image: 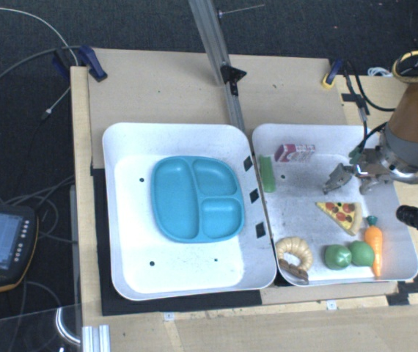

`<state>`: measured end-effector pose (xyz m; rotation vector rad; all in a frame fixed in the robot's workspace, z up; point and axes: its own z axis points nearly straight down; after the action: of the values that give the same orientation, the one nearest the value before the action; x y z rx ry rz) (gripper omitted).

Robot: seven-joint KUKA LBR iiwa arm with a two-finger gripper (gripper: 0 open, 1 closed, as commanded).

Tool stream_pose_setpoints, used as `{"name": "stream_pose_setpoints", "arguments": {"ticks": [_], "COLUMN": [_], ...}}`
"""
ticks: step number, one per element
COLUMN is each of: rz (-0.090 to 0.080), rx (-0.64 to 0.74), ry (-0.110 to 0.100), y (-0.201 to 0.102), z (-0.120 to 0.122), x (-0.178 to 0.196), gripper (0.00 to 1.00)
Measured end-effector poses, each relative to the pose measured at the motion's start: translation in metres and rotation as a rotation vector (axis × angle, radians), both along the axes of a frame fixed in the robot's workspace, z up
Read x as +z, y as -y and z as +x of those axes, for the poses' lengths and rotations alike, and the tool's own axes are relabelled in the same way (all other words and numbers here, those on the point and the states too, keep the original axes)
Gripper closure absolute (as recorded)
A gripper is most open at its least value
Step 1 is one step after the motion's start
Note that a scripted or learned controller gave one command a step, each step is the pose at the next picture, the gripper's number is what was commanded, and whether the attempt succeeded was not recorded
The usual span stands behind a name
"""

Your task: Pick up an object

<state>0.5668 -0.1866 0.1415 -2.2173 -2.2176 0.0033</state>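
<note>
In the right bin (297, 196) lie a pizza slice (340, 214), an orange carrot (374, 248), two green round fruits (347, 256), a ring-shaped bagel (294, 256), a pink and white carton (295, 152) and a green strip (268, 174) at the left wall. My gripper (352, 179) hangs over the bin's right half, just above the pizza slice, fingers spread open with nothing between them.
The left bin (125, 218) holds a blue divided plate (196, 198). A metal pole (213, 42) rises at the back between the bins. Blue clamps sit at the bench's back corners. Cables and a teach pendant (0, 244) lie off the bench at left.
</note>
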Motion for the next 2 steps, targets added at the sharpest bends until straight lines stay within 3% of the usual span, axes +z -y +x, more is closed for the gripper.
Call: {"name": "stream_pose_setpoints", "arguments": {"ticks": [1, 2], "rz": [-0.001, -0.005], "rx": [0.001, 0.002], "ry": [0.006, 0.013], "y": [0.000, -0.001], "z": [0.002, 0.012], "x": [0.013, 0.072], "gripper": [1.00, 1.00]}}
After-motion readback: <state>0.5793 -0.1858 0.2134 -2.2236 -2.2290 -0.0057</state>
